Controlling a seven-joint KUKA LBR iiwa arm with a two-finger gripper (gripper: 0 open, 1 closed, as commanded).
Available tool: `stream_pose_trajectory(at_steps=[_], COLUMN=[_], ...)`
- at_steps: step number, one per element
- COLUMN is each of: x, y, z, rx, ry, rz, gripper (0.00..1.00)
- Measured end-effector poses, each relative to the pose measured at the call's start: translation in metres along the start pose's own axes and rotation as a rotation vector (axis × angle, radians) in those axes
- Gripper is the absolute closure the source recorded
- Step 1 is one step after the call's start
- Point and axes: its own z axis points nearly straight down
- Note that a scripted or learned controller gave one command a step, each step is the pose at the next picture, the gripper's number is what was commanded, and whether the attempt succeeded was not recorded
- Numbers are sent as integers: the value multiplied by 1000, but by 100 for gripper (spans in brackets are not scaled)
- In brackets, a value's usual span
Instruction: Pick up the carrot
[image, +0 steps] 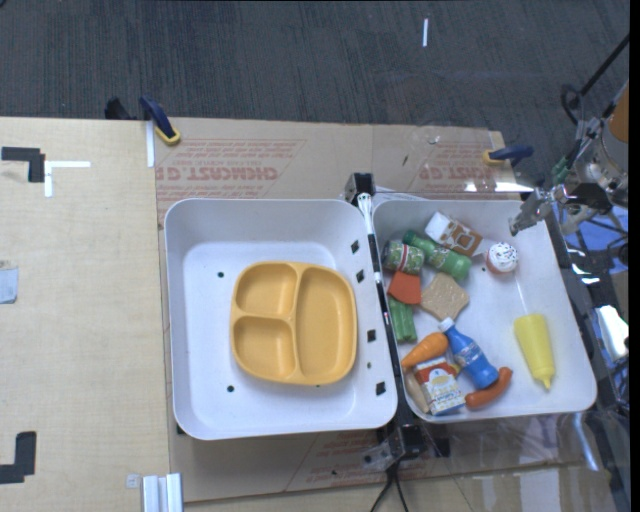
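The carrot (425, 349) lies slantwise low in the right bin (570, 300), touching a blue bottle (471, 360). It looks light, stiff and smooth, probably plastic; take it across its thick orange middle. The hand (545, 200) hangs at upper right; its state I cannot tell.

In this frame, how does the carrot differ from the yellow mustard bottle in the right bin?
The carrot is orange; the mustard bottle is yellow. The carrot looks smaller and slimmer than the bottle. The carrot lies slanted, touching the blue bottle amid the clutter, while the mustard bottle lies alone near the bin's right wall, nozzle toward the near edge. Both lie flat in the right bin, untouched.
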Motion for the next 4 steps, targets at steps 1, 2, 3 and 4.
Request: stream_pose_trajectory(at_steps=[1,2,3,4], x=[-5,-1,56,96], y=[-65,-106,-63,-124], z=[50,136,73,135], rx=[-2,0,-3,-1], ry=[-1,10,-1,1], rz=[-148,-289,-233,-163], gripper=[0,0,0,0])
